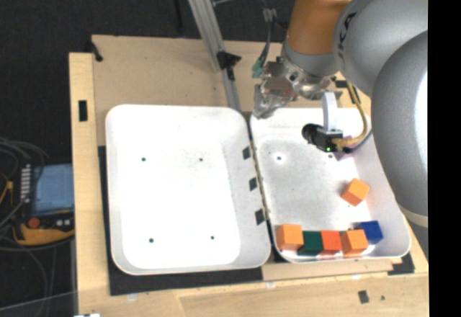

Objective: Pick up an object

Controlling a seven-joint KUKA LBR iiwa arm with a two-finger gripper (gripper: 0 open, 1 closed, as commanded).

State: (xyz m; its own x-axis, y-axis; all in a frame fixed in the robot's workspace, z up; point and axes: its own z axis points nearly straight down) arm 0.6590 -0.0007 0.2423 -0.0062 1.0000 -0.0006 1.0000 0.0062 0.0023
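Note:
Several small blocks lie in the right bin (302, 171). A lone orange block (354, 192) rests tilted toward its right side. Along the bin's front wall sits a row: an orange block (290, 235), a green block (312, 242), a red-orange block (331, 240), another orange block (354, 240) and a blue block (371, 230). My gripper (265, 103) hangs over the far left corner of the right bin, well away from all the blocks, with nothing seen in it.
The left bin (180, 186) adjoins the right one along a narrow divider with black clips (253, 182). A slanted metal rail (205, 20) rises behind the bins, close to the gripper. A blue box with cables (52, 189) lies off the bench's left edge.

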